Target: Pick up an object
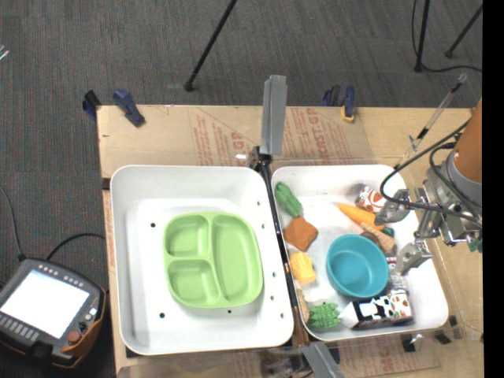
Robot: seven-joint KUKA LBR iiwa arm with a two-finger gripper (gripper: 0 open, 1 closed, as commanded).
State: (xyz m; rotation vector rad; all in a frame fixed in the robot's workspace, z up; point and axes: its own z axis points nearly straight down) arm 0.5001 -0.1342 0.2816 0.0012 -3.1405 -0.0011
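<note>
In the camera view, the desk [181, 136] carries two shallow white bins side by side. The left bin [130, 203] holds a green divided plate [213, 260], lying flat near its middle. The right bin [327, 181] holds the loose things: a teal bowl [357, 265] upright toward its right half, an orange carrot [358, 214] just above the bowl's rim, a small red-and-white can [369, 198] beside the carrot's far end, a dark green vegetable [288, 200] near the dividing wall, a brown piece [300, 232] just below it, a yellow piece [302, 267] below that, a green leafy toy [324, 316] at the near edge, and a black-and-white carton [382, 309] lying by the bowl's near side. The gripper [402, 239] hangs over the right bin's right side, just beside the bowl and carrot. Its fingers stand apart, with nothing between them.
</note>
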